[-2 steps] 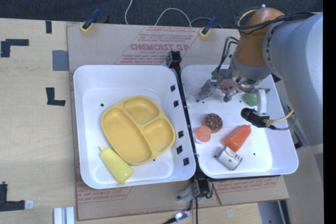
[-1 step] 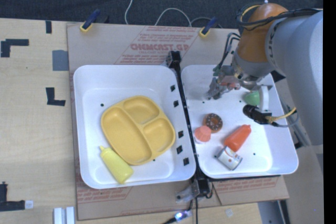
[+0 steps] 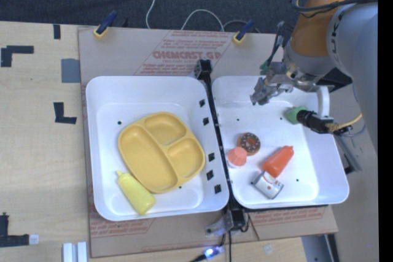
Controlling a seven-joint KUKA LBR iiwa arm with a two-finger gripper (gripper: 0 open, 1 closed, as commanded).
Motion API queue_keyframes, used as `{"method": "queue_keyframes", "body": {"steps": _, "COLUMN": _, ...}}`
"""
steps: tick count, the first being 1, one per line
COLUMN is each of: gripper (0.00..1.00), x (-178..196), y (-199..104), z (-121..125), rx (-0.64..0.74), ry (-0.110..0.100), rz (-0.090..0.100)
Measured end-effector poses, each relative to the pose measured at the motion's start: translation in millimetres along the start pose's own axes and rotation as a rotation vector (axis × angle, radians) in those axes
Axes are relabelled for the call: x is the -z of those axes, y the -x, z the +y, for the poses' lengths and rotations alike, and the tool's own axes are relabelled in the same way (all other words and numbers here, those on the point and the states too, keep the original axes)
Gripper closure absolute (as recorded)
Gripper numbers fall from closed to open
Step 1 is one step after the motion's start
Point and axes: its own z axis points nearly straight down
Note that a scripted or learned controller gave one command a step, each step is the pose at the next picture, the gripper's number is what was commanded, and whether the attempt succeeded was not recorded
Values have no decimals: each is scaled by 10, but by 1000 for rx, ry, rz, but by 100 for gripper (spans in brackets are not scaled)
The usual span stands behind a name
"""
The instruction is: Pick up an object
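Yellow tray [image 3: 161,151], orange bottle [image 3: 278,160], white bins [image 3: 98,132].

A grey arm [image 3: 359,40] was seen, banded in orange above the wrist, with black cables looped around a dark metal gripper [image 3: 263,95].

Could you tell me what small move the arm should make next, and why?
Probably swing the pincer toward the near side of the right bin: it hangs over the bin's far bare floor, while the orange bottle, doughnut and the rest lie nearer.
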Motion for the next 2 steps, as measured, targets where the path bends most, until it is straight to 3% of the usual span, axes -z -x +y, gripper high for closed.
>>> {"method": "queue_keyframes", "body": {"steps": 1, "gripper": 100, "x": 629, "y": -59, "z": 22, "rx": 1, "ry": 2, "rz": 0}}
{"method": "queue_keyframes", "body": {"steps": 2, "gripper": 100, "x": 748, "y": -65, "z": 27, "rx": 0, "ry": -4, "rz": 1}}
